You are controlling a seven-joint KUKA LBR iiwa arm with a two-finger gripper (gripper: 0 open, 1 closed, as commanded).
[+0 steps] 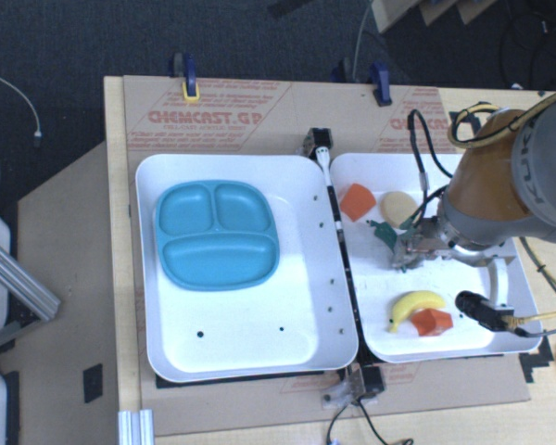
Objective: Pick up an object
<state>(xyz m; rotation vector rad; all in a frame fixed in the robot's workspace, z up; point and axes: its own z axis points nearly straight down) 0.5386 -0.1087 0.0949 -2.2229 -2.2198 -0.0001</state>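
Observation:
My gripper (405, 251) hangs low in the right bin (375, 290), near its middle. A small teal object (385, 234) lies right beside the gripper on its upper left, touching or nearly touching it. An orange-red block (357, 201) and a cream rounded object (398, 207) lie toward the bin's far side. Closer to the front edge rest a yellow banana (413, 305) and a red block (432, 323), side by side. The arm covers the right part of this bin.
The left bin (306, 276) holds a blue divided plate (218, 235) in its upper left part. A raised rim with a black divider (337, 239) separates the two bins. Blue clamps (187, 72) stand at the bench's far edge.

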